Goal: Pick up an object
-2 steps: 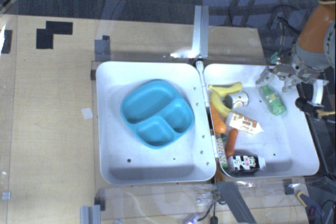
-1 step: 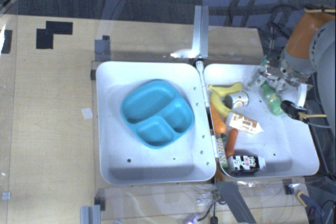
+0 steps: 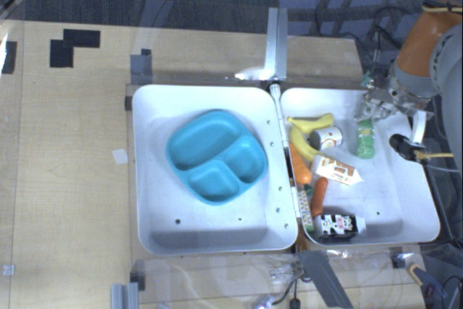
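My gripper (image 3: pixel 374 111) hangs over the far part of the right bin (image 3: pixel 412 199), with the grey arm and its orange band behind it at the right edge. Just in front of the gripper lies a small green bottle (image 3: pixel 365 140), close under its tip; I cannot tell whether they touch. To the left of the bottle lie a yellow banana (image 3: pixel 306 134) and a small can (image 3: pixel 330 137). A white and orange box (image 3: pixel 336 171), an orange carrot (image 3: pixel 319 193) and a black and white packet (image 3: pixel 337 225) lie nearer the front.
The left bin (image 3: pixel 159 221) holds a blue divided plate (image 3: pixel 216 155). A metal post (image 3: pixel 277 40) stands behind the wall between the two bins. Cables run beside the arm on the right.
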Robot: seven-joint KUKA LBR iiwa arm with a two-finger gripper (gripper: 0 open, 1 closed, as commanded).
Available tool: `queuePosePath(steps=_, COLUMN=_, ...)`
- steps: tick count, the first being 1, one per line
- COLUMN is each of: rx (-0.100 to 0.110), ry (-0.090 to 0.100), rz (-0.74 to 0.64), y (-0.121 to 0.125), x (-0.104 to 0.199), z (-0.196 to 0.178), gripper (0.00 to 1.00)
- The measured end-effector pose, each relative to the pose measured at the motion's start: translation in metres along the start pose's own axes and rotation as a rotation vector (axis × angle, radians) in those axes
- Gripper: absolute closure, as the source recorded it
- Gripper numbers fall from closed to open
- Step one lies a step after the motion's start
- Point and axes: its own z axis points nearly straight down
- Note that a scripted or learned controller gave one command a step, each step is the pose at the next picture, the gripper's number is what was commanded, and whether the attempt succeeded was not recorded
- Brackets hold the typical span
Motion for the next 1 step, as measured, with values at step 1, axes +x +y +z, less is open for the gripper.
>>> queuePosePath(steps=1, rx=0.005, ry=0.003, rz=-0.027, y=-0.0091, x=0.0723, z=-0.0886, gripper=1.0)
